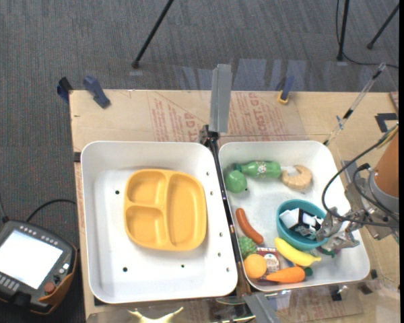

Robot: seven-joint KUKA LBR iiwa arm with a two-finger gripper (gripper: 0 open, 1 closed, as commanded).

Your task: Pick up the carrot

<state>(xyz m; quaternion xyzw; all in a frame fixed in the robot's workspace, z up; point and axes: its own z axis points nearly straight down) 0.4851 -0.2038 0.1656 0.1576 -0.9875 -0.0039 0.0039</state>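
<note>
The carrot point(287, 275) lay at the right bin's point(353, 264) front wall, just beside the orange point(255, 266) and banana point(294, 252), so the gripper point(338, 237), its jaws' state unreadable, risked snagging either neighbour.

The carrot point(287, 274) lies along the right bin's point(323, 155) near edge beside an orange point(255, 266).

We see two bins side by side: the left bin point(101, 180) holds a divided tray point(165, 208) near its middle. In the right bin point(323, 155), the carrot point(287, 274) lies at the near edge, just right of a round fruit point(254, 266), below a banana point(293, 252); a bowl point(286, 215) sits behind the banana, the gripper point(337, 237) at the bowl's right
</note>
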